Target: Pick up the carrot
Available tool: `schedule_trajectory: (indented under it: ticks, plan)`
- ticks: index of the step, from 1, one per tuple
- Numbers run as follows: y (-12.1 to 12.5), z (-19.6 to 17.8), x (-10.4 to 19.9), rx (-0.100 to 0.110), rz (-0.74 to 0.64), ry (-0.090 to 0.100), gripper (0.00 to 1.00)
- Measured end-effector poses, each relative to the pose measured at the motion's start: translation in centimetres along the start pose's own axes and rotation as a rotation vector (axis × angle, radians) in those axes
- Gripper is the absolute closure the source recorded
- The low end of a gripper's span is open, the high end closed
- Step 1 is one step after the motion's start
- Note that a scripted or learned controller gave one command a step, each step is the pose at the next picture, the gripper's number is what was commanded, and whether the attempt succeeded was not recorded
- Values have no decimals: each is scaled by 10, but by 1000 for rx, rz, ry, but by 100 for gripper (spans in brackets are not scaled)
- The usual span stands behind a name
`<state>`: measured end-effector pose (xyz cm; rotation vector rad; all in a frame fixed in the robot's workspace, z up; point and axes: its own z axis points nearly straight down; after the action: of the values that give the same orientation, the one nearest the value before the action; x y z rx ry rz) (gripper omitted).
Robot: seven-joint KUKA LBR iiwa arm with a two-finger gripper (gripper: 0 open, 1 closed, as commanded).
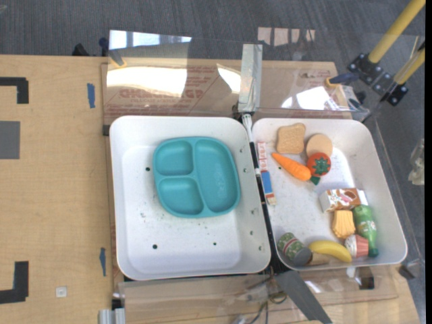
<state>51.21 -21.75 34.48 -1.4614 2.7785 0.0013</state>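
Carrot (291,167) lies in the right bin (385,201), in its upper left part, slanted with the pointed end up-left and the thick, green-tipped end down-right. Nothing rests on it and nothing grips it. The state of the gripper, and the carrot's place relative to it, I cannot tell from this view.

A red fruit with a green top (318,164) sits just beside the carrot's thick end, seemingly touching it. Above the carrot a slice of toast (290,138) lies near, with a tan round bun (319,144) to the toast's right, above the red fruit. A narrow red, white and blue packet (268,181) lies along the bin's left wall, just left of the carrot; its print is too small to read.

Lower in the same bin are a small carton (343,198) with a picture on it, its writing unreadable, an ear of corn (343,224), a green bottle (364,220), a banana (331,250) and a can (291,246) with a dark label I cannot read.

The left bin (128,201) holds a teal plate (197,176) with three compartments. Behind both bins lies a cardboard sheet (162,90) with reddish lettering, blurred by glare and not legible. Yellow poles with black clamps (378,73) stand at the upper right.
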Motion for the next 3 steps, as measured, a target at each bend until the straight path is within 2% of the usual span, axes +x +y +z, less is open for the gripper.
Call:
schedule_trajectory:
  ticks: [3]
  plan:
    - [-5,-36,-4,27,10,-14,100]
